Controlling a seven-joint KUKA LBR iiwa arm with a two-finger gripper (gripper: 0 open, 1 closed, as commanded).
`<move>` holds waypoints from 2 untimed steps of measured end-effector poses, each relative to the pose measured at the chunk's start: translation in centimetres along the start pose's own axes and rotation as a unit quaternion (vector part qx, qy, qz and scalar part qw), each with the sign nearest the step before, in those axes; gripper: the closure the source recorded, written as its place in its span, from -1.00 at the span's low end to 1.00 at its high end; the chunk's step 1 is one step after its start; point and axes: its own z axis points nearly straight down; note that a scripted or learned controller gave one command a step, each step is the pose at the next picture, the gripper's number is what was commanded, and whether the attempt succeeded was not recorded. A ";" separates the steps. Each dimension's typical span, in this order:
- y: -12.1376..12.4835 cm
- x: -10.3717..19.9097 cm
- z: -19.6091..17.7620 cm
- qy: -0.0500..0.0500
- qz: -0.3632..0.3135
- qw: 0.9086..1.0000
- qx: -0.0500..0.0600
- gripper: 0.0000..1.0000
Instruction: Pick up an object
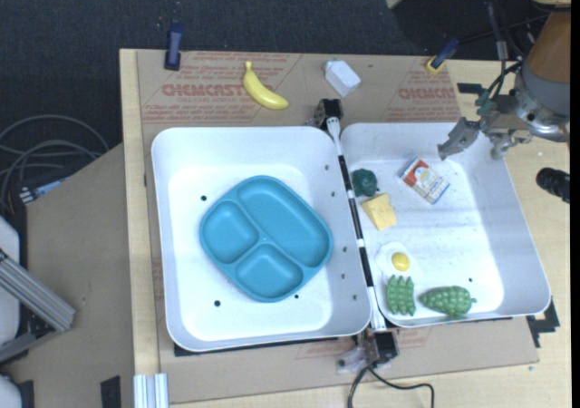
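Observation:
My gripper [475, 144] hovers over the far right corner of the right bin [507, 216], fingers spread open with nothing between them. Just below and left of it lies a small white and red carton [424, 181]. Further left in that bin are a dark green lump [364, 182] and a yellow cheese wedge [380, 212]. Near the bin's front edge sit a fried egg [397, 261], a green bumpy vegetable [400, 295] and a green leafy piece [447, 300].
A blue divided plate [264, 236] lies in the left bin [177, 216]. On the cardboard behind the bins rest a banana [262, 91], a white block [343, 78], a blue marker [173, 45] and a blue and yellow clip [441, 56].

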 end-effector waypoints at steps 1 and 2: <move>3.7 4.6 5.8 0.001 0.000 1.000 0.001 -1.00; 3.8 3.7 12.5 0.000 0.000 1.000 0.001 -1.00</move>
